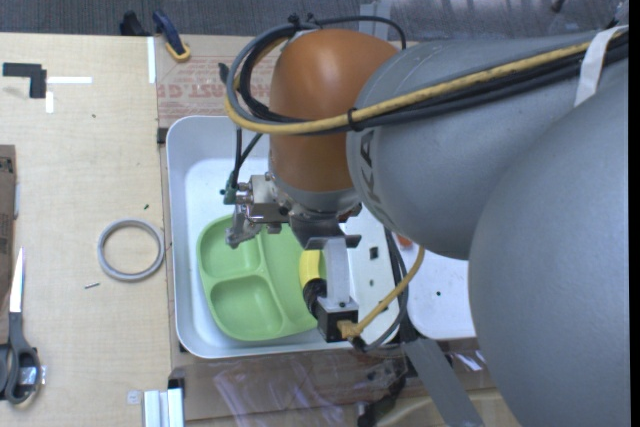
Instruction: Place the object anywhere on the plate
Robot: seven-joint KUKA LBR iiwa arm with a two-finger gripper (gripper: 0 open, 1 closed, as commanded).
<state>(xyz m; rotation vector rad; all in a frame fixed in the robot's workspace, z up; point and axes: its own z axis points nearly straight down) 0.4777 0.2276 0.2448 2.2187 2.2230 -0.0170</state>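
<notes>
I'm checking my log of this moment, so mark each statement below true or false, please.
1. The plate is green with compartments. True.
2. The plate sits on the wooden bench. False: it lies in a white bin.
3. A tape ring lies on the bench left of the bin. True.
4. The gripper is over the tape ring. False: it is over the plate's upper compartment.
5. Scissors lie inside the bin. False: they lie at the bench's left edge.

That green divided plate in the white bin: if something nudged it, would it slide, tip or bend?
The green plate looks like thin moulded plastic, so it is probably light and stiff. It lies flat on the smooth floor of the white bin, so a push would likely slide it rather than tip it. Its raised rim and divider probably resist bending.
</notes>
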